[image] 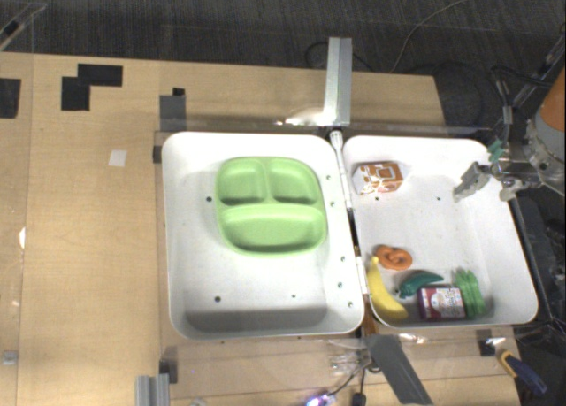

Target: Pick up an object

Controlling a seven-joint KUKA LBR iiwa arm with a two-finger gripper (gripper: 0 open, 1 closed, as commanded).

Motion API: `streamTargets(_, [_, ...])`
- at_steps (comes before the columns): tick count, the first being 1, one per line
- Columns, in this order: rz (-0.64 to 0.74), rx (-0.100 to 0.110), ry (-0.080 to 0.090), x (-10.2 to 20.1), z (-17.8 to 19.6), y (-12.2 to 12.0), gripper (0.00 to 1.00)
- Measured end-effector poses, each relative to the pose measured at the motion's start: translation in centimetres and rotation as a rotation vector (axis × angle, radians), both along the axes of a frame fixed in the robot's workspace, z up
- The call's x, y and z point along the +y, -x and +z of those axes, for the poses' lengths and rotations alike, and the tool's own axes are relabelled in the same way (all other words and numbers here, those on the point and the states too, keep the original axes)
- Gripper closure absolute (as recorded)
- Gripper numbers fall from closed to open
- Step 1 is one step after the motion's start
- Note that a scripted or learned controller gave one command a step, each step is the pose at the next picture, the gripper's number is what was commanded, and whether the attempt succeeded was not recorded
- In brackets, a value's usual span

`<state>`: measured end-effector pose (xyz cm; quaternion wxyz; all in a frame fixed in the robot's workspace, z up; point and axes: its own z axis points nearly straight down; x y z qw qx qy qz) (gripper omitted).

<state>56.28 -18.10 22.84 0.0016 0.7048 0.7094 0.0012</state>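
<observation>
The right bin (442, 218) holds several objects. A white and orange packet (377, 178) lies at its far left. Along the near edge are an orange ring-shaped toy (393, 258), a yellow banana (382, 291), a teal piece (421, 279), a dark red can (440, 302) and a green item (470, 290). My gripper (488, 183) hangs over the bin's far right side, well away from all of them. It is open, with nothing between its fingers (468, 181).
The left bin (195, 245) holds a green divided plate (268, 203). A metal post (340, 81) rises behind the wall between the bins. The wooden bench (80, 218) stretches to the left.
</observation>
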Motion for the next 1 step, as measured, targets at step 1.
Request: streamTargets(1, [-0.072, 0.001, -0.001, 0.73, -5.92, 4.43, 0.00])
